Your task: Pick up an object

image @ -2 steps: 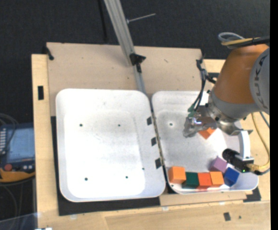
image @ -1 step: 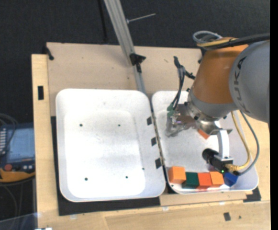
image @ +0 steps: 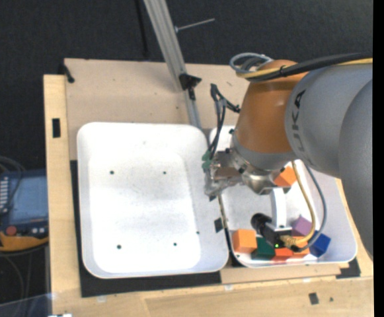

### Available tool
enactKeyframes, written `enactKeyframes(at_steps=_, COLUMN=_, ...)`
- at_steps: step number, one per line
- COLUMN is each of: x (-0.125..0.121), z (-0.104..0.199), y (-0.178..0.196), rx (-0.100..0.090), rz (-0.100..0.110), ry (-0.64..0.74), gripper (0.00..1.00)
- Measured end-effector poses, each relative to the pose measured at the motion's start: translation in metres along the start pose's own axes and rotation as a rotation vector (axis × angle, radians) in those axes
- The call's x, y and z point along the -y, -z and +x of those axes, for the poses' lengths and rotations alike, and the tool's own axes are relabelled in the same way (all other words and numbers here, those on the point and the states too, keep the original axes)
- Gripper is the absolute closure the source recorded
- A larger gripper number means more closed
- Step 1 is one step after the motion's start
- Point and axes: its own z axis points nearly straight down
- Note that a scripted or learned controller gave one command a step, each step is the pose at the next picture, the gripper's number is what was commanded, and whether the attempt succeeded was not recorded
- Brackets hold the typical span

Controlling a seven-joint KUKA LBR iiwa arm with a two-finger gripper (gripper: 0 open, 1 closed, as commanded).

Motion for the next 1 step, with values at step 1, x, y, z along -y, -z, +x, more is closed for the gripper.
enactKeyframes(at_steps=1, x=0.0048, z=0.0428, y=0.0024, rx=-0.001, rz=-0.001, ry=0.000, gripper=1.00)
